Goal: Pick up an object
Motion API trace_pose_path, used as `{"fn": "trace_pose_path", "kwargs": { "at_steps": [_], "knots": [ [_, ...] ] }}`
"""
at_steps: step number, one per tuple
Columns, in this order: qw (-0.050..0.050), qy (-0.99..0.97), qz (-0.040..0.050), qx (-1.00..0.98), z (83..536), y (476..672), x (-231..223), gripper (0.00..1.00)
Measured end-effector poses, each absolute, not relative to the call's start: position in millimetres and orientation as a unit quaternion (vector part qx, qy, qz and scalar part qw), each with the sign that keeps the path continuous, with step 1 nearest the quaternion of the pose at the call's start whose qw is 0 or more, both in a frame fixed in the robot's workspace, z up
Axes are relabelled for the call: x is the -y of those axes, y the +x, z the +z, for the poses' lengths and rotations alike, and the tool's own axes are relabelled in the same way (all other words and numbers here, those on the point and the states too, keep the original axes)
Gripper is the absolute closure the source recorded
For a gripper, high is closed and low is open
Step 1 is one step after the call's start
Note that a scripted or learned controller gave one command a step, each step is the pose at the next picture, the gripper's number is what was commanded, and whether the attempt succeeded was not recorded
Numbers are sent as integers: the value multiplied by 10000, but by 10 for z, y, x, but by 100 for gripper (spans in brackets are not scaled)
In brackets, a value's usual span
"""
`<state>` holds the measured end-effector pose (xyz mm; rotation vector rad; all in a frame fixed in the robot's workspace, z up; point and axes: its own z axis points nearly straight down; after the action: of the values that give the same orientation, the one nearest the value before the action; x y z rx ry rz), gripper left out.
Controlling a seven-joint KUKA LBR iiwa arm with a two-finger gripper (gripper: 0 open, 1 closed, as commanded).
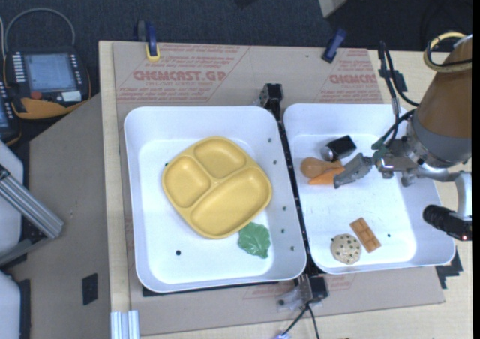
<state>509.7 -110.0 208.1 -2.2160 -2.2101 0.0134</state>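
Note:
In the right bin (390, 214) lie an orange carrot-like piece (319, 171), a small black and grey object (341, 147), a round speckled cookie (346, 248) and a brown rectangular cracker (365, 233). My gripper (352, 172) hangs low over this bin, its tip right beside the orange piece's right end and just below the black object. I see nothing held in it. The grey arm with its orange band (450, 105) comes in from the right.
The left bin (142, 180) holds a yellow divided plate (217, 186) and a green leafy piece (255, 239) near its front edge. A black divider with clamps (271, 94) runs between the bins. Cables (390, 82) hang beside the wrist.

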Motion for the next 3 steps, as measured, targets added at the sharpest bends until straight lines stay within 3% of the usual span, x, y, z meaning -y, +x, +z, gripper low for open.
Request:
{"fn": "trace_pose_path", "kwargs": {
  "at_steps": [1,3],
  "knots": [
    [5,-7069,1,7073,2146,5126,1098,0],
    [31,-7071,14,7072,1229,5219,1013,0]
  ]
}}
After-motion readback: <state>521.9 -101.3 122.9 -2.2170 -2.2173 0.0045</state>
